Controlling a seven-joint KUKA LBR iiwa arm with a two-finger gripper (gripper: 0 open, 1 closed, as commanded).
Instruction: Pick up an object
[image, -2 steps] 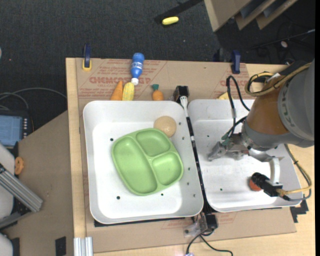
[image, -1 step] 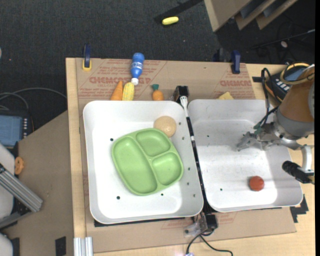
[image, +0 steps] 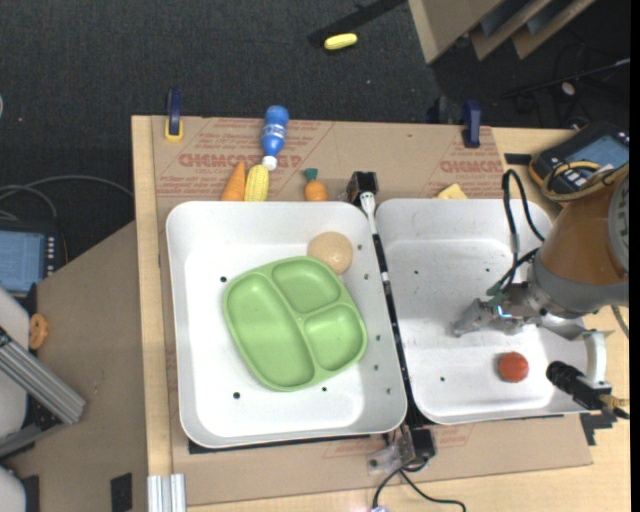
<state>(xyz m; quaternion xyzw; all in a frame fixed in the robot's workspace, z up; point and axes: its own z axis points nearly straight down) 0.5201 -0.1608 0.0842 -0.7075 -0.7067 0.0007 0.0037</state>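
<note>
A small red ball-like object (image: 513, 367) lies in the right bin (image: 440, 240), near its front right corner. My gripper (image: 478, 318) hangs over the same bin, up and to the left of the red object and apart from it. Its grey fingers (image: 466, 323) point left and slightly down with nothing between them. In the left bin (image: 200, 240) lie a green three-compartment plate (image: 293, 322) and a tan round object (image: 331, 251) at the plate's far right edge.
Behind the bins, on the cardboard, lie a blue-capped bottle (image: 273, 133), a corn cob (image: 257, 182), an orange carrot (image: 234, 183) and a small carrot (image: 315, 188). A yellow piece (image: 452, 192) sits behind the right bin. Cables (image: 515, 215) cross the right bin's far corner.
</note>
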